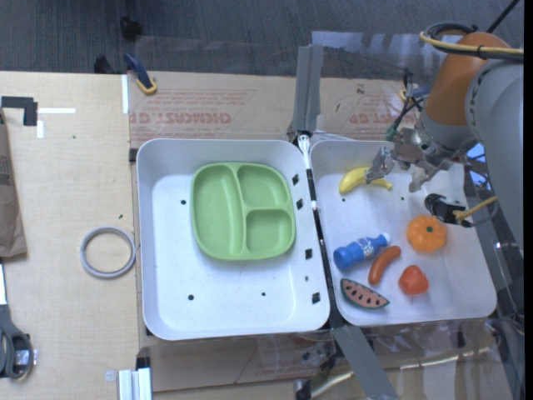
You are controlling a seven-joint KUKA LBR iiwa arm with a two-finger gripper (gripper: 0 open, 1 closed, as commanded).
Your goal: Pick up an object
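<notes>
The right bin (470, 294) holds a yellow banana (361, 181) near its back wall, an orange (426, 234), a blue bottle (361, 250), a red sausage (384, 264), a small red fruit (414, 280) and a watermelon slice (364, 295). My gripper (398, 173) hangs over the back of this bin, just right of the banana. Its fingers are spread open and nothing is between them. The left finger tip is close to the banana's right end; I cannot tell if they touch.
A green divided plate (244, 211) lies in the left bin (166, 307). On the bench to the left lie a grey tape ring (108, 251) and scissors (12, 352). A blue clamp (140, 72) sits at the back. The grey arm (491, 98) fills the upper right.
</notes>
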